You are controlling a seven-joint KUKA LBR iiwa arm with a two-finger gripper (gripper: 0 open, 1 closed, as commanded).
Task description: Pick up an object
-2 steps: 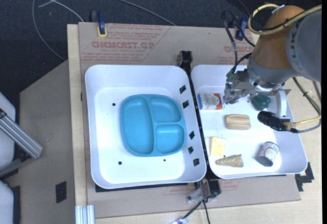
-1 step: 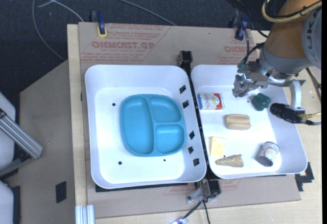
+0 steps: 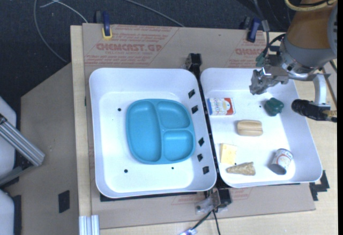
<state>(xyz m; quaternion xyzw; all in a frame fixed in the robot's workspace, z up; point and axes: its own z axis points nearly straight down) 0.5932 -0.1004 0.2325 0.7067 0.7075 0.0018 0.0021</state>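
Note:
My gripper (image 3: 258, 85) hangs over the back of the right bin (image 3: 305, 137), with nothing seen between its fingers. Just right of and below it lies a small dark green object (image 3: 274, 106). A white and red packet (image 3: 221, 106) lies to the gripper's lower left. Toward the middle of the bin rests a tan bread roll (image 3: 250, 128). Nearer the front edge are a yellow cheese slice (image 3: 228, 153), a brownish wedge (image 3: 241, 168) and a small can (image 3: 281, 160) lying on its side.
The left bin (image 3: 102, 121) holds a blue divided plate (image 3: 160, 130). A black divider with clips (image 3: 199, 116) runs between the bins. Blue clamps (image 3: 106, 25) hold the board at the back. A black cylindrical part (image 3: 311, 109) of the arm juts over the right bin's right rim.

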